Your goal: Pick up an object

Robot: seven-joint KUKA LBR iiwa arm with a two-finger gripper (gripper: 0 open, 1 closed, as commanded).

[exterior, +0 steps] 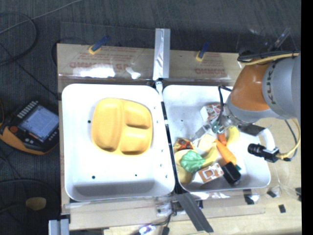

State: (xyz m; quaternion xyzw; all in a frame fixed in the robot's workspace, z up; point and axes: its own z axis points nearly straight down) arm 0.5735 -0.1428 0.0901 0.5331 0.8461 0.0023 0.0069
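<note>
The right bin [183, 109] holds a heap of small items: a green crumpled piece [191, 161], a yellow banana-like piece [209, 154], an orange carrot-shaped piece [225, 151], a black block [232, 173], a small orange and white box [211, 173] and a red and white packet [212, 110]. My gripper [208, 129] is low inside this bin, just above the heap's upper edge, between the packet and the banana-like piece. Nothing can be seen held in it.
The left bin [78, 180] carries a large yellow divided tray [121, 126]. A central wall [165, 131] separates the bins. The arm's orange band [249, 89] hangs over the right bin's far right corner. A handheld pendant [30, 127] lies on the floor at left.
</note>
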